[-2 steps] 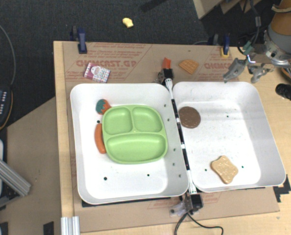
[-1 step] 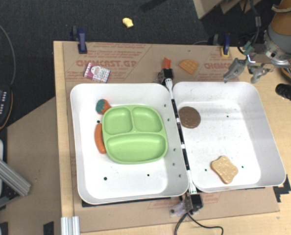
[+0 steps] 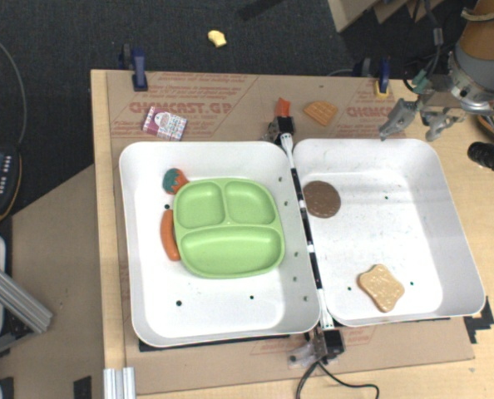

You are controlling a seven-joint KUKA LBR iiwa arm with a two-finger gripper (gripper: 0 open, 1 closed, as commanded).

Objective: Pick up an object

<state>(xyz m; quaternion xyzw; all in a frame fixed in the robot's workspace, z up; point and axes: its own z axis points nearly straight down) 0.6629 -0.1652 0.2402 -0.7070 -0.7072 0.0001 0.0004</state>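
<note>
My gripper [image 3: 417,121] hangs over the far rim of the right bin [image 3: 447,223], its two fingers spread apart with nothing between them. Inside the right bin lie a brown round cookie [image 3: 321,199] by the left wall and a tan toast slice [image 3: 382,288] toward the near side. In the left bin [image 3: 139,248] sits a green divided plate [image 3: 228,227], with an orange sausage [image 3: 170,234] along its left edge and a small teal and red piece [image 3: 175,179] at its far left corner.
On the cardboard behind the bins lie a tan cracker [image 3: 319,112], a small orange and black item [image 3: 282,116] and a pink printed packet [image 3: 164,123]. Blue clamps [image 3: 136,66] hold the board's far edge. A yellow scrap [image 3: 217,37] lies on the dark floor.
</note>
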